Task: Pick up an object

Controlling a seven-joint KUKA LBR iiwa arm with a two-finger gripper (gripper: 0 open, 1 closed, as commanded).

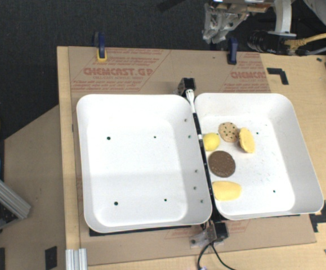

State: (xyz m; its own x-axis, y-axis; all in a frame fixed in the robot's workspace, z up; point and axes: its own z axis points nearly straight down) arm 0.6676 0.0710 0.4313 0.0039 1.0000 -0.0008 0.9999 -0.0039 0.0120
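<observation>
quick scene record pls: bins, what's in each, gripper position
bench: brown board bearing two white bins side by side
left bin: no objects seen in it
right bin: five small items, grouped near its left wall
items: chocolate-chip cookie, dark round cookie, yellow ball, yellow piece right of the chip cookie, yellow piece nearest the front
gripper: at top of view, beyond the bins' far edge, away from every item
held: nothing seen in it
</observation>
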